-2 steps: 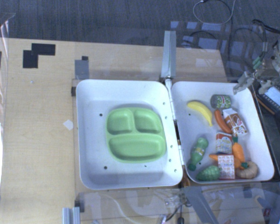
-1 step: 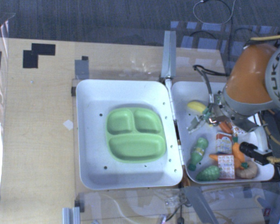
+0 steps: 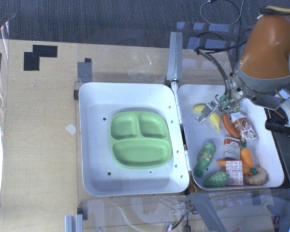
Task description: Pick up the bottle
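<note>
Lying tilted — green bottle (image 3: pixel 204 158) (cap downward)

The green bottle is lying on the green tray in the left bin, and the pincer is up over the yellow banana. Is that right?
Not quite. The camera view shows the green bottle lying in the right bin, beside the other toys, not on the green tray in the left bin. The pincer is indeed over the yellow banana.

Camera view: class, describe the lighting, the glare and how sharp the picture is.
Camera view: even, soft light; faint shadows inside the left bin around the green tray; glare streaks on the clear sheet at the left edge; small items beside the bottle look slightly soft; the gripper is small and blurred.
</note>
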`<state>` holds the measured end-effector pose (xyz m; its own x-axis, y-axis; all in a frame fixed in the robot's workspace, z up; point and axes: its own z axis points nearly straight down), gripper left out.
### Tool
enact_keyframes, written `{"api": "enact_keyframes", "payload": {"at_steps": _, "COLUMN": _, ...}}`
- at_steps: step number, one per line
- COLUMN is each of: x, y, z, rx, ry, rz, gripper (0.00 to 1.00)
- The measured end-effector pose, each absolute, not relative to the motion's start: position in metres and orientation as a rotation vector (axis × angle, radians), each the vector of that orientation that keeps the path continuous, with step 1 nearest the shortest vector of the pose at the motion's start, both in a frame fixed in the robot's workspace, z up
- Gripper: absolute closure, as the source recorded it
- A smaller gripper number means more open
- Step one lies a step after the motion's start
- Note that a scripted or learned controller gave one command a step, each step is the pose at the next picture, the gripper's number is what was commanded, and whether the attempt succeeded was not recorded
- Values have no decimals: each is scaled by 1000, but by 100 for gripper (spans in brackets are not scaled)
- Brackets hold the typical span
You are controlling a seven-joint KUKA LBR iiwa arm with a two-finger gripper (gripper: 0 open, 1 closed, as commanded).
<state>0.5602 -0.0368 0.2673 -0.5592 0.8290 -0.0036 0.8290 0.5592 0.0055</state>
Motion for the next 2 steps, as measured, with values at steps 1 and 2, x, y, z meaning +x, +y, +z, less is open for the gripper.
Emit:
{"api": "enact_keyframes", "payload": {"at_steps": 1, "x": 490, "y": -27, "z": 186, "rx": 1431, "ry": 2793, "rz": 4, "gripper": 0}}
{"api": "enact_keyframes", "payload": {"at_steps": 2, "x": 597, "y": -2, "z": 185, "rx": 1557, "ry": 2724, "rz": 4, "gripper": 0}}
